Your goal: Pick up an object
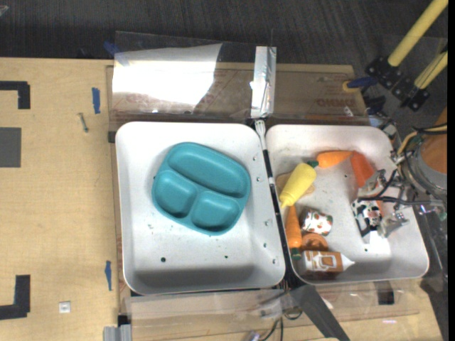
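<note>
White right bin [419,258] is housing the claw [375,217], which is hovering low near its right wall; its state cannot be told through the wiring clutter. Candidate items are lying to the claw's left: a yellow bottle [297,183], a small white can [318,223], an orange carrot [292,227]. Judgement: descending squarely over one isolated item, clear of neighbours, is advisable.

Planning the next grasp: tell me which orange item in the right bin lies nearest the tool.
The orange piece at the bin's upper right, just left of the tool; the other orange items lie farther left.
</note>
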